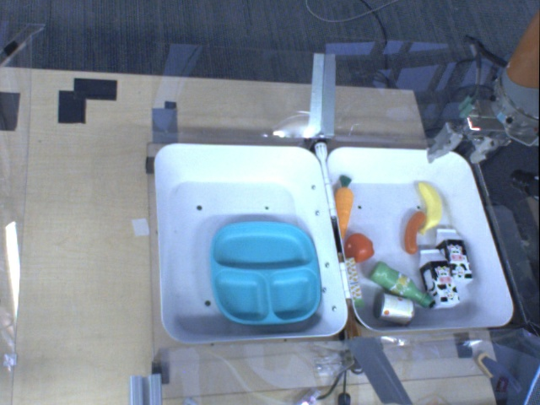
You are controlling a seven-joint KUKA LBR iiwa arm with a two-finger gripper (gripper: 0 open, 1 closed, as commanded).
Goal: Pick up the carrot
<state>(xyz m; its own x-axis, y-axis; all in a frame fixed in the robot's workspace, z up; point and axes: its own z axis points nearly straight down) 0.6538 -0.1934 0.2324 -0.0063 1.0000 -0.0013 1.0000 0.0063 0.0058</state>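
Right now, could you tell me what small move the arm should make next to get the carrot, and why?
Probably swing the tool left over the right bin: it sits above that bin's far right corner, while the carrot lies by the bin's left wall.

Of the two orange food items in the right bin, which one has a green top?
The carrot, lying against the bin's left wall, with a green leafy tip. The other orange piece beside the banana has none.

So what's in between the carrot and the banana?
Only bare white bin floor lies between the carrot and the banana, seen in the camera view.
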